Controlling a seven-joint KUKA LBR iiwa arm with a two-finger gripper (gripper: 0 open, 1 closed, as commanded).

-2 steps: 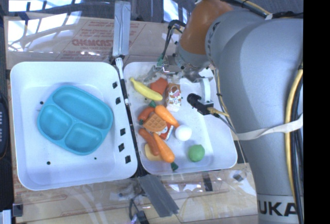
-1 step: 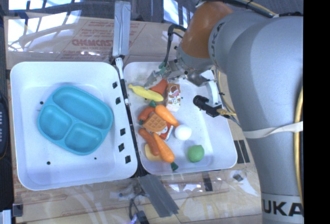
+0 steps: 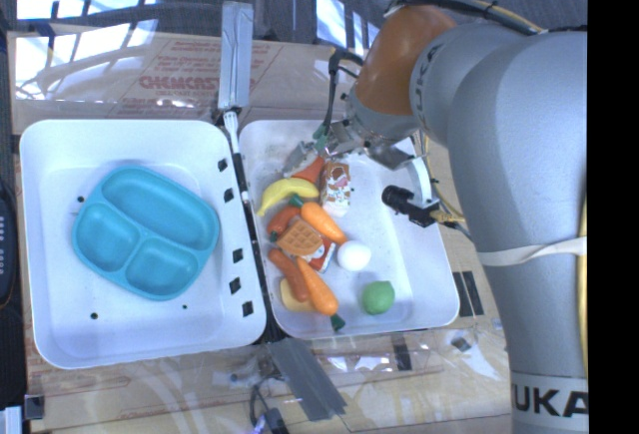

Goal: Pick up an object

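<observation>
The gripper [image 3: 318, 151] hangs low over the right bin [image 3: 424, 267], seemingly beside the banana [image 3: 285, 193]; jaws' state I cannot tell.

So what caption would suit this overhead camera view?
Arm's gripper lowered over toy food in the right bin; blue plate in the left bin.

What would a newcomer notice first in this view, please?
The big grey arm fills the right side, its orange band above the right bin. That bin holds a heap of toy food: a banana, carrots, an egg and a green ball. In the left bin lies a blue plate.
</observation>
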